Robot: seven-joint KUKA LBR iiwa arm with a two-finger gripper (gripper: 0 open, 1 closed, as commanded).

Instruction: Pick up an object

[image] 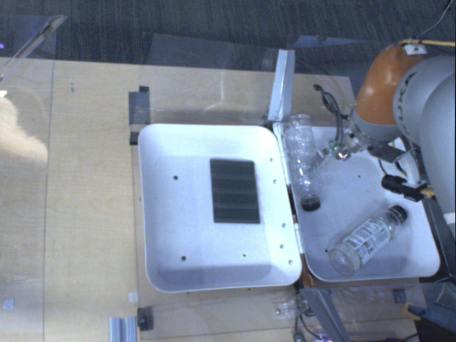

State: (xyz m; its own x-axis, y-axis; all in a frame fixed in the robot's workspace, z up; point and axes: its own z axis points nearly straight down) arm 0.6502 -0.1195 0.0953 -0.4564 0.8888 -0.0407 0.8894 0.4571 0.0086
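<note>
While the grey arm with its orange band [381, 84] occupies the upper right of the frame, its two-finger gripper [340, 150] sits low over the upper part of the right-hand shallow white bin [420, 262]; whether it is spread or pressed together cannot be told from this angle. A crumpled clear plastic bottle with a dark cap [301, 162] lies along that bin's left wall, cap end toward the lower frame, near the gripper but not visibly between it. A second clear plastic bottle with a printed label [367, 239] lies tilted in the bin's lower right area (well apart from the tool). In the left-hand shallow white bin [164, 212], a flat dark ribbed rectangular block [234, 191] rests near centre.
</note>
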